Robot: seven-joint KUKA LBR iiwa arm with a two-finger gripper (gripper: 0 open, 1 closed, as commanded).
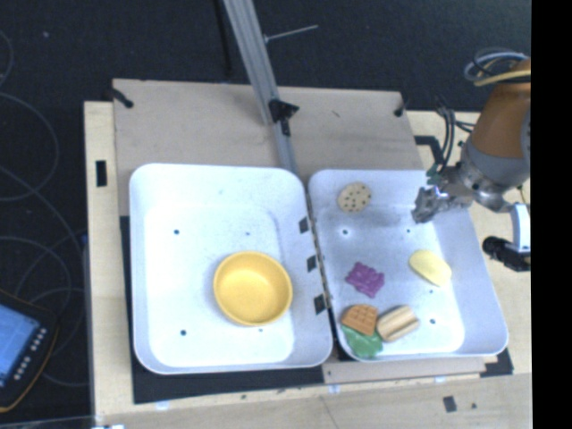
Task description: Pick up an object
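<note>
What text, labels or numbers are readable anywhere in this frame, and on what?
None readable.
Handheld screen at the lower left: lit blue, its content too small and blurred to read.
Cookie, purple piece, yellow bowl: no printing visible.
Both white bins: dark dots only, no marks that read as text.
Arm with end effector: no legible label.

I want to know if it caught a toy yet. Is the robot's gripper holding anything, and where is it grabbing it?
No, nothing is held. The gripper hangs over the right bin's far edge, with no toy between its fingers.
</note>
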